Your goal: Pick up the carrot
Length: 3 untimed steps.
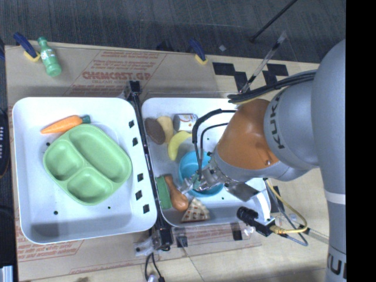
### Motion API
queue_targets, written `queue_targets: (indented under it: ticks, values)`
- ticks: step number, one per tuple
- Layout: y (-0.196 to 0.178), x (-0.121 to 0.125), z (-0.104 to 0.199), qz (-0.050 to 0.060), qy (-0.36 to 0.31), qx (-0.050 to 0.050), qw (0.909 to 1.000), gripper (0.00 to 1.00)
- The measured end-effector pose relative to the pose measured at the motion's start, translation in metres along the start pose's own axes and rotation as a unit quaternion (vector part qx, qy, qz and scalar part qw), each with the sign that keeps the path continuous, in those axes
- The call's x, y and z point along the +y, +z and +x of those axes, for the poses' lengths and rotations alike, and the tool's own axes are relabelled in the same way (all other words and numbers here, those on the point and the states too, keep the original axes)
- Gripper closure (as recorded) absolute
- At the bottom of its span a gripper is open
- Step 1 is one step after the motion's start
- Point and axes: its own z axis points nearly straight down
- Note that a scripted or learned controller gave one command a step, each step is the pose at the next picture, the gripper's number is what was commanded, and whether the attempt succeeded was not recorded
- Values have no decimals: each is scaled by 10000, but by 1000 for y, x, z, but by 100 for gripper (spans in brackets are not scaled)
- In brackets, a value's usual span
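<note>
Clearly we are at the start: the carrot (61,123) lies untouched in the left bin (23,175), along its far wall, just beside the green plate (88,163). Our gripper (202,182) hangs low over the right bin (211,106), among the blue cup (189,164), banana (176,144) and pizza slice (195,211); how it is set we cannot tell. Next, we judge, we must lift out, cross the dividing walls, and descend between plate rim and bin wall, where room is tight.
</note>
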Motion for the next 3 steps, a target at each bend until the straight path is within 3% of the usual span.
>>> queue_targets:
  ticks: [1,2,3]
  values:
    - [0,-4,-6,24,2804,25,9599,100]
    - [-77,29,88,28,2292,38,9734,100]
    - [-186,34,18,5,1457,-8,9893,100]
